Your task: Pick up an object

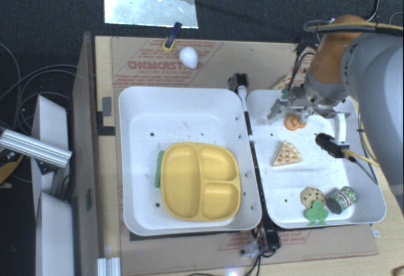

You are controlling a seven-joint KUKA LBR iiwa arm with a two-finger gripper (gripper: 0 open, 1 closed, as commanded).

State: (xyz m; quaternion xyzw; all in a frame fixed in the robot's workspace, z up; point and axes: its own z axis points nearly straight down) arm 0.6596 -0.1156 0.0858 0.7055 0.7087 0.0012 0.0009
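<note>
My gripper (291,109) hangs low over the far end of the right bin (376,208). A small orange ring-shaped piece (293,122) lies right under its tip, and I cannot see whether the two touch. Nearer the front of the same bin lie a pizza-slice toy (287,155), a round cookie (310,196), a green clover-shaped piece (317,212) and a small striped can (341,199) on its side.
The left bin (136,117) holds a yellow divided plate (199,180) with a green strip (159,168) poking out at its left edge. A white egg-shaped thing (188,57) and a blue and yellow stick (172,36) lie on the cardboard behind the bins.
</note>
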